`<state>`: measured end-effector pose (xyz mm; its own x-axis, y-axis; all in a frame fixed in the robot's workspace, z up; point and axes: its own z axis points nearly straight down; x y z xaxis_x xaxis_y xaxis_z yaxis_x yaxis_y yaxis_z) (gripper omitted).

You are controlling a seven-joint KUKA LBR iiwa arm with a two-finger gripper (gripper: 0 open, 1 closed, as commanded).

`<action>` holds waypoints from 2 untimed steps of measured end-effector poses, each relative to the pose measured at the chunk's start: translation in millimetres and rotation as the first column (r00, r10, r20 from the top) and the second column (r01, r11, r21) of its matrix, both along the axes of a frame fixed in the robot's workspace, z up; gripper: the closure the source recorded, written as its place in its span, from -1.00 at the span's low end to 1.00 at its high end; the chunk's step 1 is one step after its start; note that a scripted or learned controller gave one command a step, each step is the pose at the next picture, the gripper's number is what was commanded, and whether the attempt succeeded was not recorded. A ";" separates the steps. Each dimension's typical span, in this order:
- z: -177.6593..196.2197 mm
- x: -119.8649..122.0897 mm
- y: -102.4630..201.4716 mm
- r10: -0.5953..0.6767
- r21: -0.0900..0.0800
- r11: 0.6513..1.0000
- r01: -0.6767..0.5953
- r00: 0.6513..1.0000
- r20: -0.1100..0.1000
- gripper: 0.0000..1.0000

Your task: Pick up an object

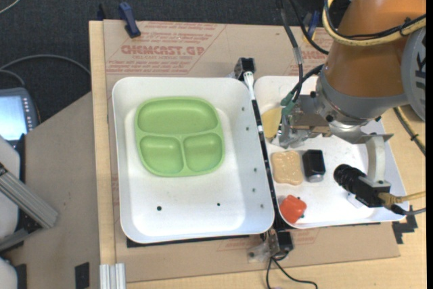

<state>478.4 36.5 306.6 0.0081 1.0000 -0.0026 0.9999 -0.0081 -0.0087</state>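
1. The gripper (292, 135) hangs low in the right bin (326, 198), just beside the yellow piece (271, 122); wide or narrow, I cannot tell.
2. It could close between that and the tan slice (287, 168), perhaps catching nothing.

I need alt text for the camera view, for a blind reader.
The grey and orange arm reaches in from the right, its gripper low over the right bin, which holds a tan block, a small black block, a yellow piece and a red object. The left bin holds a green divided plate.
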 end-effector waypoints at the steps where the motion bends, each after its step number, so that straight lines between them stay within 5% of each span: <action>1: 7.3 1.7 130.1 0.022 0.006 1.000 -0.022 1.000 0.011 1.00; 2: 84.8 5.5 99.3 0.008 0.005 1.000 -0.008 1.000 0.018 1.00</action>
<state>483.9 135.8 391.4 0.0000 1.0000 0.0023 1.0000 -0.0001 0.0097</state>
